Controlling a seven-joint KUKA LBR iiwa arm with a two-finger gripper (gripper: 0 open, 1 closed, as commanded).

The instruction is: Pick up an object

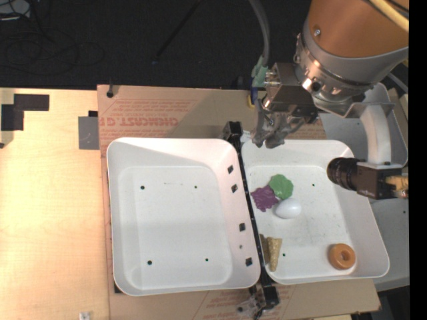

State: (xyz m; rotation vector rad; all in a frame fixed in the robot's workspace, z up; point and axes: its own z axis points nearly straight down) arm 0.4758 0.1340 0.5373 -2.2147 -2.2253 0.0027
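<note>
My gripper [272, 137] hangs over the back left corner of the right bin [313, 229], above its rim. No object shows in it. In that bin, near the middle left, lie a green lump [283, 185], a purple lump [264, 197] touching it, and a white egg-shaped thing [288, 210] just in front of them. A tan wedge [273, 251] rests against the left wall near the front. An orange ring [342, 256] sits at the front right. The gripper is well behind and above all of them.
The left bin [173, 219] adjoins the right one along a black-clipped divider [241, 199]. Both stand on a cardboard sheet [167, 115] over a pale wooden bench [47, 212]. The arm's orange and grey bulk [353, 39] looms over the back right.
</note>
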